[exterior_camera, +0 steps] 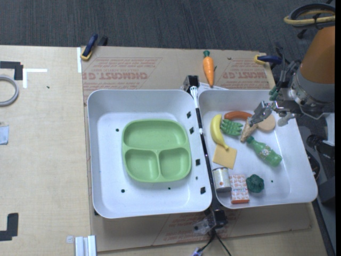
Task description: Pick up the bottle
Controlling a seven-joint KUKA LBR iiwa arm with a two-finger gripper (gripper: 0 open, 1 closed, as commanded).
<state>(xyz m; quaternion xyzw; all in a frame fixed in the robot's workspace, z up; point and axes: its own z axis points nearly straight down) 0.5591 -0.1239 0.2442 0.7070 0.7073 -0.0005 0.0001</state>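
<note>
gripper [259, 116] hovers in the right bin [298, 188] with fingers spread, gripping nothing — the green bottle [264, 151] lies just below it, tilted, near a cheese slice [225, 157].

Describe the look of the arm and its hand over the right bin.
The arm enters from the right: a rounded orange band above a grey wrist section. Below it sits a boxy metallic block with small green and dark fittings. The hand ends in slim, dark metal fingers. A yellow-and-black cable loops behind the arm.
</note>
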